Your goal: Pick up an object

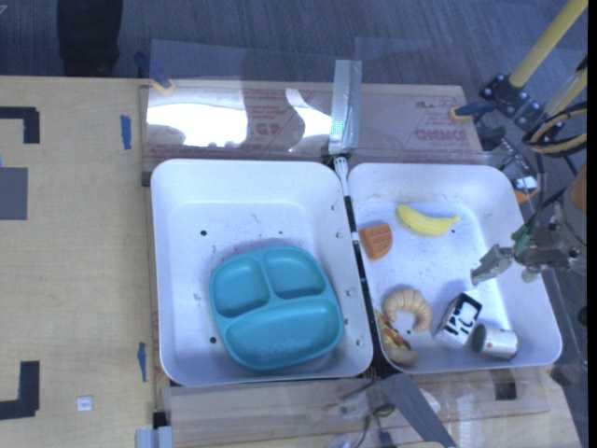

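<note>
The gripper [492, 265] hangs over the right bin [485, 180] near its right wall, nothing held; whether it is apart or together I cannot tell. Below it lie a banana [427, 219], an orange piece [377, 240], a croissant [409, 306] and a can [494, 342]. A blue divided plate [273, 308] sits in the left bin [187, 203].

Two bins stand side by side on the bench, touching along their inner walls. The left bin [173, 250] holds a divided tray [273, 306] toward its near edge. In the right bin [424, 189], a banana [427, 219] lies toward the far edge, a wedge-shaped piece [377, 240] against the inner wall, a croissant [409, 308] near the near-left corner, and a can [494, 342] beside a small printed box [458, 319] at the near-right corner.
</note>
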Controlling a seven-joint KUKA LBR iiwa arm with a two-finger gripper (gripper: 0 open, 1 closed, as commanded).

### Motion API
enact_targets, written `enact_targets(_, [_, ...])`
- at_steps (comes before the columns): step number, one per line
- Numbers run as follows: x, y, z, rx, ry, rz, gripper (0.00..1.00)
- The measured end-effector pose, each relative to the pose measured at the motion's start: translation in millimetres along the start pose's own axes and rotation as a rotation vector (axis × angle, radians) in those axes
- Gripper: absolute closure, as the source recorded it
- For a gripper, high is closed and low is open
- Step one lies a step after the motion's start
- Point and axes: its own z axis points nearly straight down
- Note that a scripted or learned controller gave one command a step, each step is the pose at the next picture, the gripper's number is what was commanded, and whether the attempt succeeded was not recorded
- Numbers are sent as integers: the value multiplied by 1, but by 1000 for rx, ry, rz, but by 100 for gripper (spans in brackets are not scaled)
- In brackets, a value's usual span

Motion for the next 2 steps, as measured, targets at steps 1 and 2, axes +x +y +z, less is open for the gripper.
enact_targets(1, [-20, -3, 117, -11, -5, -129, 0])
enact_targets(2, [-20, -1, 105, -17, -7, -127, 100])
